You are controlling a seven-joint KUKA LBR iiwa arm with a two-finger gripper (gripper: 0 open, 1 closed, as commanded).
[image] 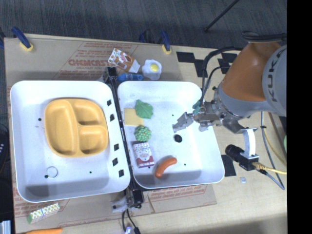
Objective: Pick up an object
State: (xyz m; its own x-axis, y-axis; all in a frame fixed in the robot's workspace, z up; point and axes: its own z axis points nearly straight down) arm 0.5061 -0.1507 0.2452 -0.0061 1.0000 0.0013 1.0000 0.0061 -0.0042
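1. Camera view: the gripper (179, 125) hangs over the right bin (207, 155), near its right half, just above a small black disc (178, 139). Whether its claw is spread or pressed together I cannot tell; nothing shows between it.
2. Along the right bin's left side lie a green leafy toy (144, 109), a yellow cheese slice (131, 116), a green bumpy toy (142, 133), a small red packet (143, 154) and a sausage (165, 165).
3. The left bin (24, 145) holds a yellow divided tray (76, 126).
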